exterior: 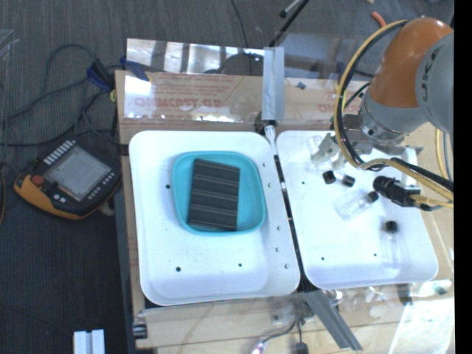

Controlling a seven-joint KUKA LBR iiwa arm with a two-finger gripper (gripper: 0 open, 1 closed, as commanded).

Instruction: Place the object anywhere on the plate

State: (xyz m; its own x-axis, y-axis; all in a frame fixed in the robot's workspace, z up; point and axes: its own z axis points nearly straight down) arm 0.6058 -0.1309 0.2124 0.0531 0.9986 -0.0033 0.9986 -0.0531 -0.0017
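Dark carpet surrounds the counter (221,102). Left bin (155,264) holds a teal plate (254,205), with a dark ribbed block (214,194) lying flat on it. Jaws (335,169) hover over the right bin (369,260); their state cannot be told.

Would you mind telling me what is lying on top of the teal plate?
A dark ribbed rectangular block lies on the teal plate, in the left bin. It covers the plate's middle, so anything beneath stays hidden.
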